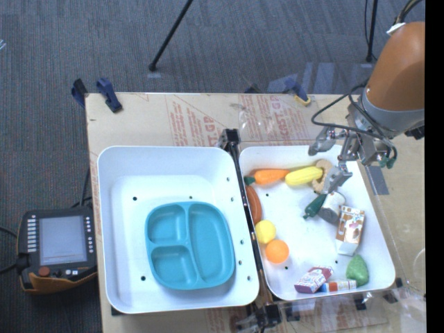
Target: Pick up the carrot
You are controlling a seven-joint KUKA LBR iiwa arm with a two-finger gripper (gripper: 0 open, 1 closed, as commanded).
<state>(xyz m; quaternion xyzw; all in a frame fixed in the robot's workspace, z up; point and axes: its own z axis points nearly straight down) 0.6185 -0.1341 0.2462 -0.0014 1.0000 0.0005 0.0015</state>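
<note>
The carrot [269, 177], orange with a green top at its left end, lies near the back wall of the right bin [374, 207]. Its tip touches a yellow corn cob [304, 176]. My gripper [330, 162] hangs over the back right part of that bin, just right of the corn and well right of the carrot. It is open, with nothing between its fingers. The orange-banded wrist [395, 68] rises above it at the upper right.
The right bin also holds a sausage [254, 203], a lemon [265, 231], an orange [277, 250], a dark green piece [316, 205], a carton [350, 229], a small box [313, 279] and a green lump [359, 269]. The left bin [118, 172] holds a blue divided plate [189, 245].
</note>
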